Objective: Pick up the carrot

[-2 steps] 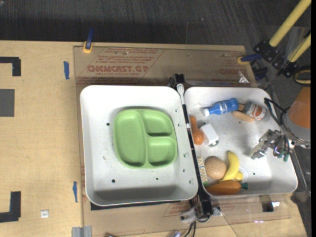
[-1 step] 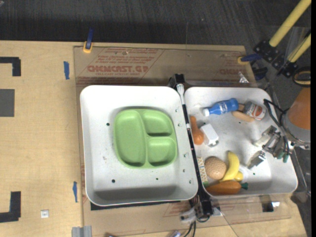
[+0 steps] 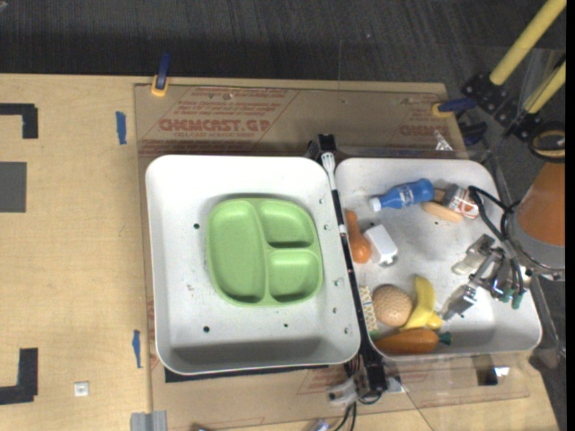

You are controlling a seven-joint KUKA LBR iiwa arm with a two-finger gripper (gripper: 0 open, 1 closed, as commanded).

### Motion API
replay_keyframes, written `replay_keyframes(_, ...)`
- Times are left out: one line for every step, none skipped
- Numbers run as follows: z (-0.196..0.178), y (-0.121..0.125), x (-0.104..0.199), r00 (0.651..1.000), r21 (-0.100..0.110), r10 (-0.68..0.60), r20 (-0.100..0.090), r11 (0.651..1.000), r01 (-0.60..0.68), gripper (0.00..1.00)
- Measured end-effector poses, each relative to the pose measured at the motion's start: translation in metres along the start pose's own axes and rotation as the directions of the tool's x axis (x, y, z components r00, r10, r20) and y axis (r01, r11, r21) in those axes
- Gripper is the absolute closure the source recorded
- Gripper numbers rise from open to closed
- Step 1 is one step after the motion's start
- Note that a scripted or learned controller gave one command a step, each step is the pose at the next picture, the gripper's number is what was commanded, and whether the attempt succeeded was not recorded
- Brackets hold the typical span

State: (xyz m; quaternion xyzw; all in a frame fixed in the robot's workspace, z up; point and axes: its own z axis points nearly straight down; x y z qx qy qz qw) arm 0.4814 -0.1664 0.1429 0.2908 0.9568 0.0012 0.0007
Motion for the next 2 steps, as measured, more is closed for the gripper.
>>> replay_keyframes(-0.053,-0.005,-0.011,0.918,-0.003,0.396,0.009,0.918,-0.396,0.00)
replay_keyframes(-0.093,-0.030,-0.027,0.756,-0.004,0.654,0.010,0.756,-0.654,0.00)
